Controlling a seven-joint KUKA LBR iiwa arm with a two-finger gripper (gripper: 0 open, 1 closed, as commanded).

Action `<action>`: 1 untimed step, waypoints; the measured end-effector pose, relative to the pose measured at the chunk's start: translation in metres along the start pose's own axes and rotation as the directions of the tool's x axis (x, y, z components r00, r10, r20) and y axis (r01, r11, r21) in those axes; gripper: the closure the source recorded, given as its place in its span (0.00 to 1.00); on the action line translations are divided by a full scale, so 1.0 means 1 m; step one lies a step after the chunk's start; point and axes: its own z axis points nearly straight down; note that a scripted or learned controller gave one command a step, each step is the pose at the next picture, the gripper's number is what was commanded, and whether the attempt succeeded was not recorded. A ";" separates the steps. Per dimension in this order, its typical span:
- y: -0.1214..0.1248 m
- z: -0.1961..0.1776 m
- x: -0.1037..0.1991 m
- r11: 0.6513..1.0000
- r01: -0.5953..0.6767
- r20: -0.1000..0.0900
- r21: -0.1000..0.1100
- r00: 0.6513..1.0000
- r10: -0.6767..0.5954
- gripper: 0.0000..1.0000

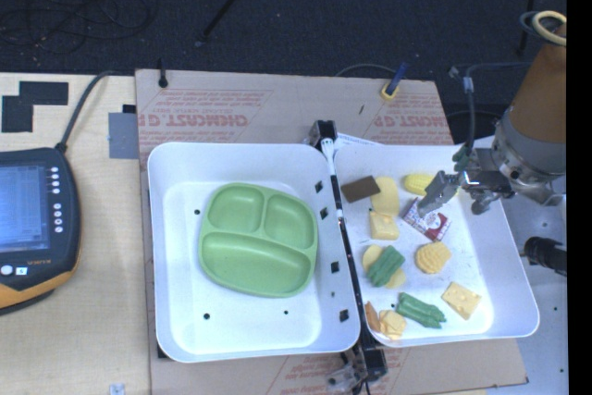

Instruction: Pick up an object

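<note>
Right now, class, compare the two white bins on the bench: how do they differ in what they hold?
The left bin holds one large green divided tray; the right bin holds many small pieces, mostly yellow, some green, one brown. The end effector is over the right bin, not the left bin. Both bins are white, shallow and round-cornered.
</note>
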 end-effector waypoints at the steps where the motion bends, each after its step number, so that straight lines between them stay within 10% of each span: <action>1: 0.032 0.113 -0.005 1.000 0.000 -0.001 0.006 1.000 0.000 0.00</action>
